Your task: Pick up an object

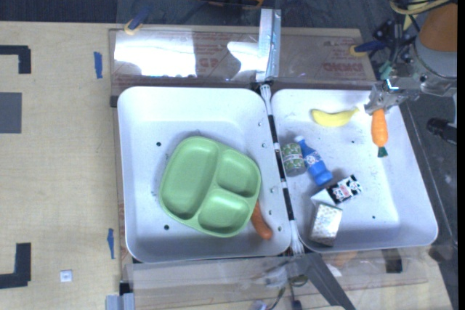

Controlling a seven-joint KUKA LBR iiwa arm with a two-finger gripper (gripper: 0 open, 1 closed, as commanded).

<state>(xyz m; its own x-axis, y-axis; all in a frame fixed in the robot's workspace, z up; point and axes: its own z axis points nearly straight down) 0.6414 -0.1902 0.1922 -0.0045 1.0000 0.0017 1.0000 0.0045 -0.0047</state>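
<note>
My gripper (377, 105) is over the right bin's (407, 229) far right corner, reaching in from the upper right. An orange carrot (379, 128) hangs straight down from its fingertips with the green end lowest, and the fingers are shut on the carrot's top end. In the same bin lie a yellow banana (333, 117), a small grey-green can (293, 158), a blue bottle (314, 165), a black-and-white toy (344, 189) and a pale box (326, 221).
The left bin (138, 120) holds a green divided plate (211, 185) and an orange piece (260, 223) at the plate's lower right edge. A ridge (276, 156) separates the two bins. A clear panel (189, 54) stands behind them.
</note>
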